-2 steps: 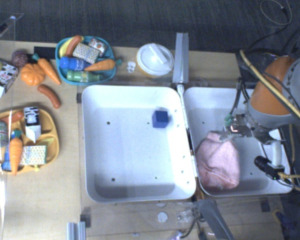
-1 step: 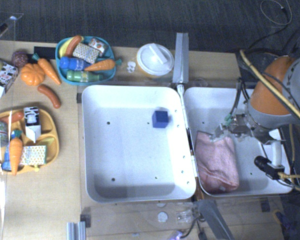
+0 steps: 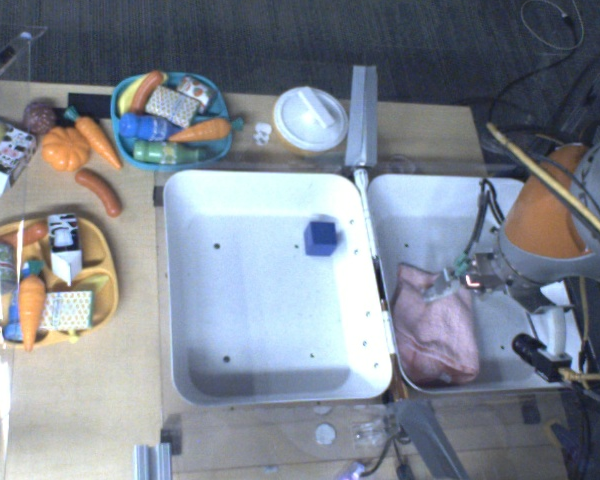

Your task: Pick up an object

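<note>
**Pink cloth under the arm, blue cube in the other bin**

Pink cloth point(image 3: 437, 330) lies crumpled in the right bin point(image 3: 500, 208), its long axis running toward the near rim. Jaws point(image 3: 452, 274) hang at its far upper edge, just touching or just above; their spread I cannot tell. Well apart to the left, a blue cube point(image 3: 321, 237) sits in the left bin point(image 3: 250, 358).

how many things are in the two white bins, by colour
blue: 1, the cube in the left bin
pink: 1, the cloth in the right bin
total: 2
</note>
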Controlling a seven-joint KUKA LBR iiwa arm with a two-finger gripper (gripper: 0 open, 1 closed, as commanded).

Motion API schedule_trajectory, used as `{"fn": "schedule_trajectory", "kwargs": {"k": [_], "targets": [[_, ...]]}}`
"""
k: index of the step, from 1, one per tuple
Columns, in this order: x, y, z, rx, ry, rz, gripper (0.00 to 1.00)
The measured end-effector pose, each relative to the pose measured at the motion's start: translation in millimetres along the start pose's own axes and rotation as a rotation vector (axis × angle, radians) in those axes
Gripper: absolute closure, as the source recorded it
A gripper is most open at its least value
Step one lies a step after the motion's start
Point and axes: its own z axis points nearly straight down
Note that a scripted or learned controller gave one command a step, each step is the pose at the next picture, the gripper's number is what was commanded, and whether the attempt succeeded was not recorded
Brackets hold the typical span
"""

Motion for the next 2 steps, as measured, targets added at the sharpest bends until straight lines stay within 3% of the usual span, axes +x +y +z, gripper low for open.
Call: {"fn": "schedule_trajectory", "kwargs": {"k": [1, 2], "targets": [[32.8, 8.6, -0.1, 0.000, -0.002, -0.142, 0.00], [33.6, 11.4, -12.3, -0.007, -0.003, -0.144, 1.00]]}}
